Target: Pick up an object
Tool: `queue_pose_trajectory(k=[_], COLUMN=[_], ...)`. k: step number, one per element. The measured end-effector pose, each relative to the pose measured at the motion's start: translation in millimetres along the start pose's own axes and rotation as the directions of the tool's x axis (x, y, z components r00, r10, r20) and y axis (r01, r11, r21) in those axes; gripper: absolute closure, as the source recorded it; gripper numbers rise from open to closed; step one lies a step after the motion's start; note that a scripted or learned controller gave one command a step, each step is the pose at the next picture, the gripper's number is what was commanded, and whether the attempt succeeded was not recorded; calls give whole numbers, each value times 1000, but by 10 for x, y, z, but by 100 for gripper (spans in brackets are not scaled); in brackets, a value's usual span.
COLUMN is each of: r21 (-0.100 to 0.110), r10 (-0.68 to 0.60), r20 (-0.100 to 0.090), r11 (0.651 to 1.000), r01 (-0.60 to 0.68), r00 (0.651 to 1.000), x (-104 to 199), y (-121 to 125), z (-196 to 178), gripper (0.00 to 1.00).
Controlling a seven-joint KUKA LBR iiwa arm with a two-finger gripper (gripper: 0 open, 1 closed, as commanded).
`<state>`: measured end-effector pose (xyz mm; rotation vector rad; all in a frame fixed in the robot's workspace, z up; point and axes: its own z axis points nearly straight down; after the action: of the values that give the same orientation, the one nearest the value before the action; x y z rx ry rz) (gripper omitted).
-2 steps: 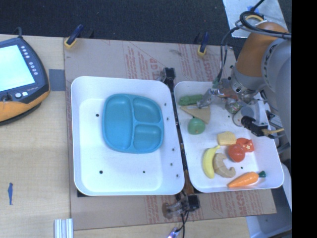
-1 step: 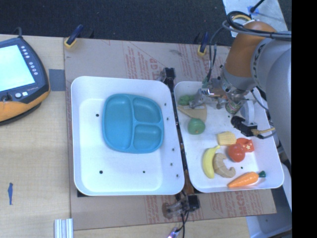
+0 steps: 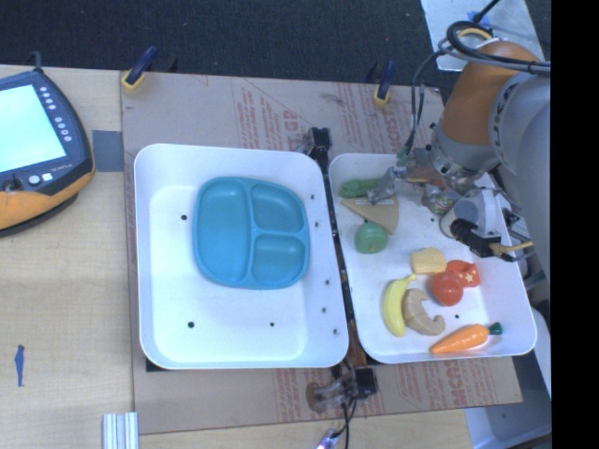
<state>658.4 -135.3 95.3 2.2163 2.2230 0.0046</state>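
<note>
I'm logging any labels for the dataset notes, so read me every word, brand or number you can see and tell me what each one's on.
None can be read.
Cardboard sheet under the bins: faint reddish printed lettering, too blurred to read.
Handheld pendant at the left edge: a bright screen and small buttons, no readable text.
Blue divided plate, toy foods and both bins: no markings.

Robot lab: clamped cardboard (image 3: 281, 110), teach pendant (image 3: 37, 148), white bins (image 3: 154, 251)
</note>
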Motion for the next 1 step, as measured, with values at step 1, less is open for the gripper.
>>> queue_pose_trajectory(k=[1], r21=[0], r10=[0], r20=[1], r11=[1000], r01=[0], r00=[1000], x=[43], y=[-1], z=[-1], gripper=[0])
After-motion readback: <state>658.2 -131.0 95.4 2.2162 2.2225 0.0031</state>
